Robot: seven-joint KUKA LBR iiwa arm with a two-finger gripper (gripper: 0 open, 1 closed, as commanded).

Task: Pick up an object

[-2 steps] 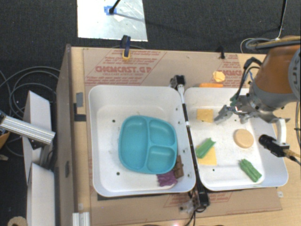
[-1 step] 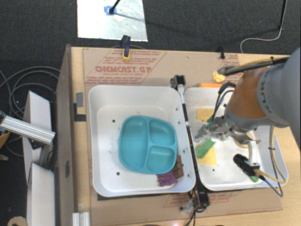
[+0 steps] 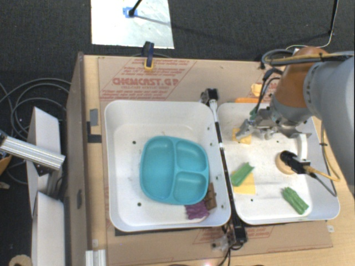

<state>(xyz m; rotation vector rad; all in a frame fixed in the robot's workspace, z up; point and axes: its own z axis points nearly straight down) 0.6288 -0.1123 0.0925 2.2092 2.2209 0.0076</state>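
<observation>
Claw (image 3: 248,131) low in the right bin (image 3: 324,206), at a yellow piece (image 3: 244,137).
You see the claw at that piece near the bin's upper left; whether it grips cannot be told; a green strip (image 3: 242,174) on a yellow slab (image 3: 246,186) lies mid-bin; a green pod (image 3: 294,199) sits lower right; the left bin (image 3: 119,121) holds a teal plate (image 3: 173,169).

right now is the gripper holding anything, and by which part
Cannot be told: the gripper sits right at a yellow piece in the right bin, but a grasp is not visible.
</observation>
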